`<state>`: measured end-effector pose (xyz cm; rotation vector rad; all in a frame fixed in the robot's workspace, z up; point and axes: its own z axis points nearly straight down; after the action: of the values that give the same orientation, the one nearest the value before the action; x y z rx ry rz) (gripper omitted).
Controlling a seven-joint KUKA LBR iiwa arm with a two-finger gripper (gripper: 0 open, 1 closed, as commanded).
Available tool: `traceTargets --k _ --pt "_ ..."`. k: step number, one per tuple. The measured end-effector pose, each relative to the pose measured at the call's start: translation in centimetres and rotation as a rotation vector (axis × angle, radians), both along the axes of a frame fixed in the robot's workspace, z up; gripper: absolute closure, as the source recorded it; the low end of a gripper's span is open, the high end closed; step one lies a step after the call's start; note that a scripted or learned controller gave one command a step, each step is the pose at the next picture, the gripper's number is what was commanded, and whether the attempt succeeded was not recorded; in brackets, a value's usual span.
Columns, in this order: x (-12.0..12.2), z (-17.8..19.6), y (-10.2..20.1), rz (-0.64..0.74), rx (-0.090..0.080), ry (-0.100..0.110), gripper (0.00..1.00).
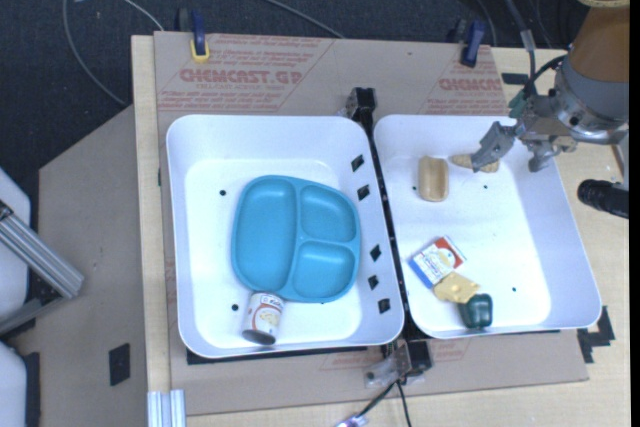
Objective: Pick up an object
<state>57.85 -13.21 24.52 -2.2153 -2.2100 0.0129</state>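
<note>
My gripper [514, 155] hangs over the back of the right bin [560, 245], its two grey fingers spread apart, open, with nothing between them. A small tan piece [466, 160] lies just left of the left finger [490, 147], partly hidden by it. A tan oval object [432, 179] rests further left on the bin floor. Toward the front lie a red, white and blue packet [436, 260], a yellow lump [455, 289] and a dark green object [477, 311].
The left bin [190, 215] holds a blue divided plate [296, 238] and a small can [264, 317] on its side at the front. A black divider [372, 205] runs between the bins. Clamps and cables sit at the bench's back edge.
</note>
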Motion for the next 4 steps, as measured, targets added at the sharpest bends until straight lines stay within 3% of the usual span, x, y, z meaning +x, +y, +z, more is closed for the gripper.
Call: traceTargets --k 1,2,4 --pt "0.2 0.7 0.0 0.003 -0.002 -0.014 0.00" --pt "0.2 -3.5 0.1 0.002 -0.001 -0.009 0.00" --pt "0.6 -15.3 0.9 0.003 -0.001 -0.010 0.00"
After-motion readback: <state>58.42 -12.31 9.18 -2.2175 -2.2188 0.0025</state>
